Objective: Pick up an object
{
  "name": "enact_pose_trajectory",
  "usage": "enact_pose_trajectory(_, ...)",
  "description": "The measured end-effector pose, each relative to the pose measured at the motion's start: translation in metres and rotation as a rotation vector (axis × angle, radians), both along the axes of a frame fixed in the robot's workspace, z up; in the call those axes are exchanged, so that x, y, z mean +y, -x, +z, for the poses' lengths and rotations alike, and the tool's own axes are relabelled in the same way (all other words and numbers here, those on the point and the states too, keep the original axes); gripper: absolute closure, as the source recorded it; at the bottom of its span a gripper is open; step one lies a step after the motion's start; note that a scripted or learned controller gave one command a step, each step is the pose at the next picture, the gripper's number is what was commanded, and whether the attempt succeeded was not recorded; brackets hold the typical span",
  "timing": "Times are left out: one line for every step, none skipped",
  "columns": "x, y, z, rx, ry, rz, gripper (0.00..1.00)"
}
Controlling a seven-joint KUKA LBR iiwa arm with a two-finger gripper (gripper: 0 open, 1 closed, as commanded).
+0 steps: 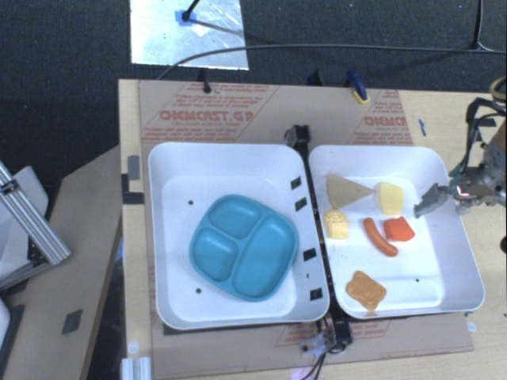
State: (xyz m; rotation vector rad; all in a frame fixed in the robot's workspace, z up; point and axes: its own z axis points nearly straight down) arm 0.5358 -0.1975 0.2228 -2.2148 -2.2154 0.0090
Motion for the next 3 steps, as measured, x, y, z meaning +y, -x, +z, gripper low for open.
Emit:
enact_pose_trajectory(0.001,-0.003,0.007,-0.012,0.003,0.004,0.00)
enact_pose_trajectory(-0.004,0.005,-0.051,-0.008,0.002,0.001,0.00)
enact_pose_trajectory(-0.001,0.007,-0.113,-0.008,0.001,0.001,0.00)
